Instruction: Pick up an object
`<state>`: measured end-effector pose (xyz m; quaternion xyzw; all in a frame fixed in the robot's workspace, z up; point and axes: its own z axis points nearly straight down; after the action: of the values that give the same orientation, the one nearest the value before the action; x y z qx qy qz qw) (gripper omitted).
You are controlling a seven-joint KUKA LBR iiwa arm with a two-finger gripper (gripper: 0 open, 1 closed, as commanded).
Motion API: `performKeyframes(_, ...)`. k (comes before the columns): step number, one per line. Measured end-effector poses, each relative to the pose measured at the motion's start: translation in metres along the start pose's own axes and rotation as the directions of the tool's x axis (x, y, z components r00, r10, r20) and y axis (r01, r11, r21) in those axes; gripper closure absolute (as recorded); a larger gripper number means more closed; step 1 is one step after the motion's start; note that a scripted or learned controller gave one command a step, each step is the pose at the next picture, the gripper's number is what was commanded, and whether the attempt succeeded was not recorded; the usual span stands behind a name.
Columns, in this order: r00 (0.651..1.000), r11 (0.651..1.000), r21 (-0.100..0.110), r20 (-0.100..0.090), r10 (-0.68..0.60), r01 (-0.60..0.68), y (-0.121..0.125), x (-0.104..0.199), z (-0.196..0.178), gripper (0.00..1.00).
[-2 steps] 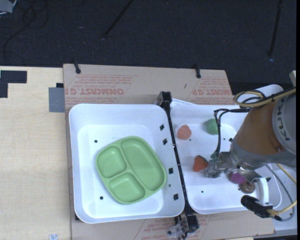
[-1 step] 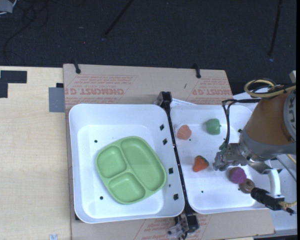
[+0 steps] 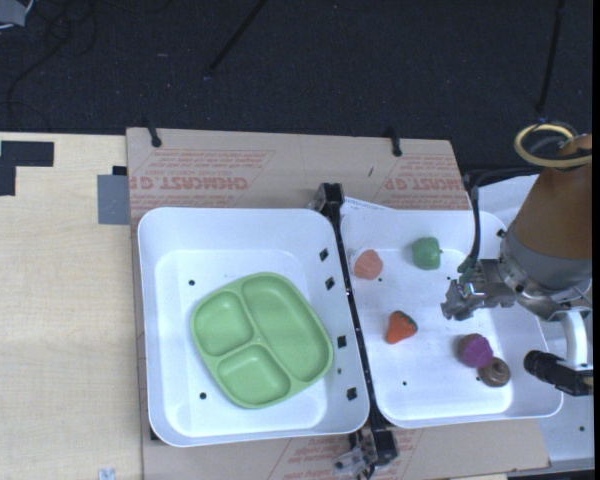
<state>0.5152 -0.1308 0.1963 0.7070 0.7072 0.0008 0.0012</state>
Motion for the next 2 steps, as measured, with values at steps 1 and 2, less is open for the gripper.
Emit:
performKeyframes(1, 1.0, 1.0, -0.001, 0.0, 0.0, 0.0, 0.001, -0.001, -0.053, 1.0)
performKeyframes(2, 1.0, 1.0, 0.006, -0.003, -0.002, 0.002, 0.0, 0.044, -0.042, 1.0)
